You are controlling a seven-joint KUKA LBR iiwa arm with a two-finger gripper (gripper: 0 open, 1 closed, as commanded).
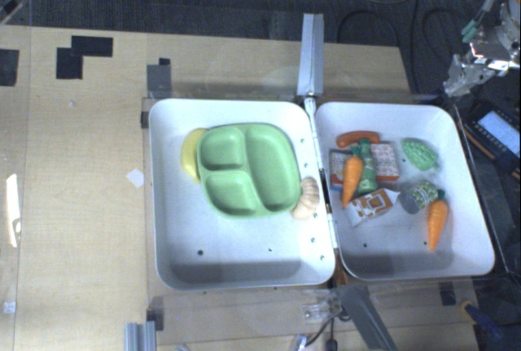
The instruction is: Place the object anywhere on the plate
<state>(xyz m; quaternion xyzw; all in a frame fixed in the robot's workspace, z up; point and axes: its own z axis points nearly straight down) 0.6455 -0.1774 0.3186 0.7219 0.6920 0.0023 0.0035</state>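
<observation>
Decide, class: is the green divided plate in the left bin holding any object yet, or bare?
Bare. The green plate shows three clear compartments; the beige item lies beside its right rim.

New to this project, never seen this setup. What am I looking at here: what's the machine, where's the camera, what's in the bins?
One fixed camera looks down at a slant on a bench with two shallow white bins. The left bin holds a green divided plate, a yellow item tucked under its left edge and a pale item at its right edge. The right bin holds toy food: two carrots, a small can, a green leafy piece and some packets. The robot arm's end sits at the upper right, outside the bins, with its gripper too unclear to read. Nothing lies on the plate.
</observation>
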